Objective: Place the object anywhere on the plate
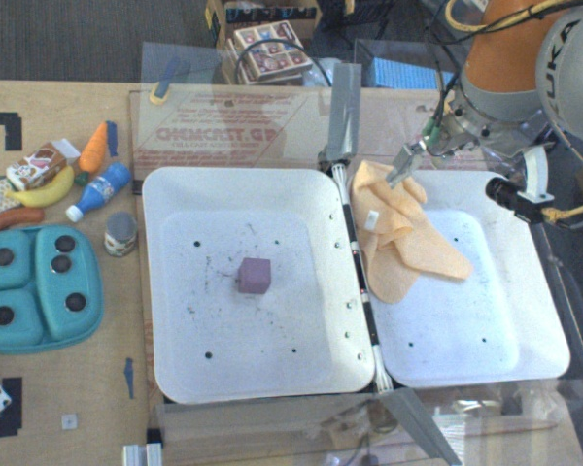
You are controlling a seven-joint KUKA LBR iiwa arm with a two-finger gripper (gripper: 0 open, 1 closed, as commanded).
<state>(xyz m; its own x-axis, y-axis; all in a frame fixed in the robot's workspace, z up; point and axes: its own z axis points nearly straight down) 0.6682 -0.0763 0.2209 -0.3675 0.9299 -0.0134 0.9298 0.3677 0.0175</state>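
Evidently the gripper (399, 174) sits at the far end of the peach cloth (400, 246), touching it; I cannot tell whether it is clenched or released. The cloth lies crumpled in the right bin (554, 357), against that bin's left wall, its long axis along the wall.

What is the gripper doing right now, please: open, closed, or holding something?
Gripper: at the top of the orange cloth in the right bin; open or closed cannot be told.
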